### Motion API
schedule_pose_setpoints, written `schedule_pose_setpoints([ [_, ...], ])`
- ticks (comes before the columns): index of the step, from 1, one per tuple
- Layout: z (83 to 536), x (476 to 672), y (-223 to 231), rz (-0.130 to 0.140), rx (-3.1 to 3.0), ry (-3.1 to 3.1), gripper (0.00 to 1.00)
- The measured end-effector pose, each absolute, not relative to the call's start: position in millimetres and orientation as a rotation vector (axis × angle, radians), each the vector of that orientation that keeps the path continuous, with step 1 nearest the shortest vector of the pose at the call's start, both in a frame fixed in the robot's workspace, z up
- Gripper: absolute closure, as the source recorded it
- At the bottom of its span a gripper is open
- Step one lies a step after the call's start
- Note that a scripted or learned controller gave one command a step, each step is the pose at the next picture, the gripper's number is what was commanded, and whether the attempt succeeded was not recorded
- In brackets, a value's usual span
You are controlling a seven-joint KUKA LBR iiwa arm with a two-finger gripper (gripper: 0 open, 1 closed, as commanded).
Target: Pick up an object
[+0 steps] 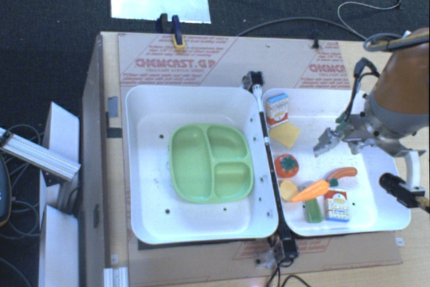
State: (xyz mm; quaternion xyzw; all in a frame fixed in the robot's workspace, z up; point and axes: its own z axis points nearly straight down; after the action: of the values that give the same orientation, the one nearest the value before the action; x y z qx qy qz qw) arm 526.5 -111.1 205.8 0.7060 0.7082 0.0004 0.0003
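Note:
The right bin (pixel 376 222) holds several toy foods: a small white carton (pixel 277 107), a yellow cheese wedge (pixel 285 135), a red tomato (pixel 287 165), an orange carrot (pixel 311 191), a red sausage (pixel 342 173), a green piece (pixel 313 211), a small box with red and blue print (pixel 337 206) and a yellow-orange piece (pixel 289 191). My gripper (pixel 327 142) hangs over the middle of the right bin, above and right of the tomato, with nothing visibly between its fingers.
The left bin (pixel 148 144) bears a green divided plate (pixel 210 163). A black divider (pixel 266 151) runs between the two bins. The grey arm with its orange band (pixel 403 87) comes in from the right over the right bin's far corner.

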Motion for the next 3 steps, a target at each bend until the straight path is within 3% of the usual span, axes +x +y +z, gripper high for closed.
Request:
schedule_pose_setpoints([
  [1,85.3,566.0,-95.0,0.001,2.218,2.224,0.00],
  [2,84.7,601.4,-83.7,0.003,2.216,2.225,0.00],
  [3,85.1,655.4,-104.5,0.002,2.214,2.226,0.00],
])
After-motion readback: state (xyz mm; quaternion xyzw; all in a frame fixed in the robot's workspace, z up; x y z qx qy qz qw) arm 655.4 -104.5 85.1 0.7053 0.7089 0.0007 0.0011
